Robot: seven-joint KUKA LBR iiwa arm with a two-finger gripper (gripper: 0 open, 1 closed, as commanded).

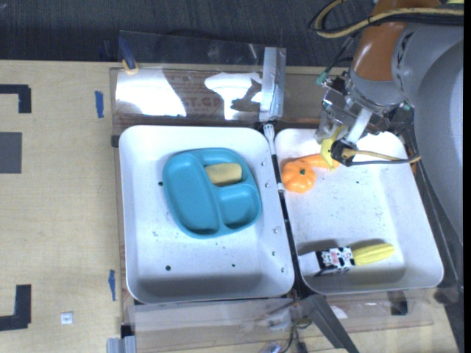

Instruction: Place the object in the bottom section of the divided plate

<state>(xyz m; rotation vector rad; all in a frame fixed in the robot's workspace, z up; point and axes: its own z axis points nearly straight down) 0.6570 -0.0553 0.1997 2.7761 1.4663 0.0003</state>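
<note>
Orange pumpkin toy (298, 176): lying in the right bin (383, 204), near that bin's upper left corner and close to the wall between the two bins. Judged to be the object meant, since it is sitting nearest the arm.

Gripper (331, 147): hovering over the same corner, just above and to the right of the pumpkin toy. Whether it is open or closed cannot be told from this angle, and nothing is visibly being carried.

Divided plate (188, 197): blue, resting in the middle of the left bin (147, 259). A pale yellow piece (223, 173) is occupying its upper right section; the lower right section, taken as the bottom one, is lying bare.

Other contents, right bin: a yellow corn cob (372, 254) and a small black-and-white item (335, 259), lying side by side along the lower wall, well apart from the gripper.

Step in hand: the approach to the pick appears to be going on; no placing is under way.

Next move is calling for: coming down squarely over the pumpkin toy, closing on its rounded body, lifting clear of the dividing wall, then crossing to the lower right section.
</note>
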